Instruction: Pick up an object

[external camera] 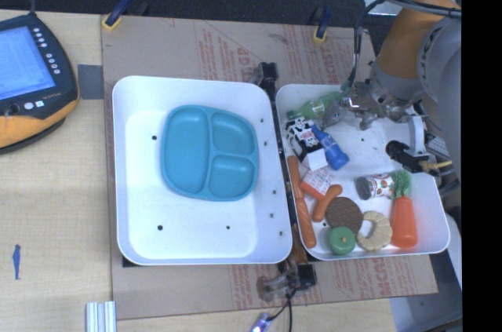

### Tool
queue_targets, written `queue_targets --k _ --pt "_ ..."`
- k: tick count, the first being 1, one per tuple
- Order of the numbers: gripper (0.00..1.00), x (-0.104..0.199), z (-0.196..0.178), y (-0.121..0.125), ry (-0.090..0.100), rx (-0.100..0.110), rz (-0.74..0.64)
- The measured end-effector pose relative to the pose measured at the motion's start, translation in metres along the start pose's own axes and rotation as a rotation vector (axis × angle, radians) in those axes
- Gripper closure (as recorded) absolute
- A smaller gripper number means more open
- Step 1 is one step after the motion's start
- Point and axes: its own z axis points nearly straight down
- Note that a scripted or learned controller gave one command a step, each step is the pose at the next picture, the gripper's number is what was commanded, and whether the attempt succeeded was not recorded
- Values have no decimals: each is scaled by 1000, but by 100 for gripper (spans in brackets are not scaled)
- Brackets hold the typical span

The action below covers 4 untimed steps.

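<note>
- The arm [420, 48], grey with an orange band, reaches in from the right and hangs over the far-right part of the right bin [439, 240]; its bulk could clip that bin's far wall if it drops off line.
- The left bin [133, 166] holds 1 large blue divided plate [210, 152], flat and wide; a two-finger grip would likely slide off it, so it is a poor target.
- The gripper [362, 107] sits at the far side of the right bin, near a green bottle [318, 104]; whether its jaws are apart or together I cannot tell, and nothing shows between them.
- The objects to pick crowd the right bin: an orange carrot [404, 220] at the near right, a long sausage [301, 205] along the left wall, a blue bottle [329, 150] far left, a small can [376, 186] mid-bin.
- A brown cookie [343, 213], a ring-shaped biscuit [374, 230] and a green round piece [341, 241] lie touching at the near side; closing there risks catching 2 things or nudging them apart.
- The green bottle lies tilted against the far wall, so it may roll or pinch out.
</note>
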Motion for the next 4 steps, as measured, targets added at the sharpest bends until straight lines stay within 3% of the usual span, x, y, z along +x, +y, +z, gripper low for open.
queue_targets --k 2,3,4 --pt "0 14 0 -1 0 3 0" --pt "0 1 0 0 0 0 0" --pt "0 20 0 -1 -2 4 -1"
